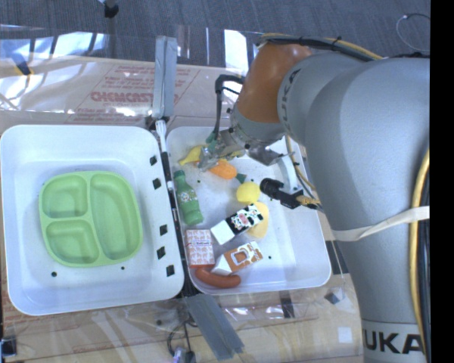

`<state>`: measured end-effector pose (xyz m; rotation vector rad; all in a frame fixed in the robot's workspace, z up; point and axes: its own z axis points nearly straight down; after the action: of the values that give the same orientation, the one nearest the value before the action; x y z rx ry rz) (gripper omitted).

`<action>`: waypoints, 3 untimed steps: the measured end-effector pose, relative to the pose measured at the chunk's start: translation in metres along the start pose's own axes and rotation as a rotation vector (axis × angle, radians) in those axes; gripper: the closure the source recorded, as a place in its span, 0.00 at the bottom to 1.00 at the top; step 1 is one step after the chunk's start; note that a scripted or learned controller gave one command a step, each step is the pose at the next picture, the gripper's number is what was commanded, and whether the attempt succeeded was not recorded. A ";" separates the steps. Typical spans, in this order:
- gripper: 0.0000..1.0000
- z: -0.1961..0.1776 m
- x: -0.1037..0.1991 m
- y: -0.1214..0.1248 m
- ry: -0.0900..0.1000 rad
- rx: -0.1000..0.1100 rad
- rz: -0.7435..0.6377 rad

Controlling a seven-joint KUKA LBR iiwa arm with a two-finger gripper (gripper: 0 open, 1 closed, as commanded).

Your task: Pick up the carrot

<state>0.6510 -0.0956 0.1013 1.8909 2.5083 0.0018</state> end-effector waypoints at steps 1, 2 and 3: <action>1.00 -0.110 0.065 -0.001 -0.001 0.001 -0.139; 1.00 0.011 -0.005 -0.075 0.001 0.004 -0.305; 1.00 -0.090 0.023 -0.006 -0.002 0.001 -0.223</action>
<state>0.6388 -0.0748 0.1916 1.6002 2.7021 -0.0011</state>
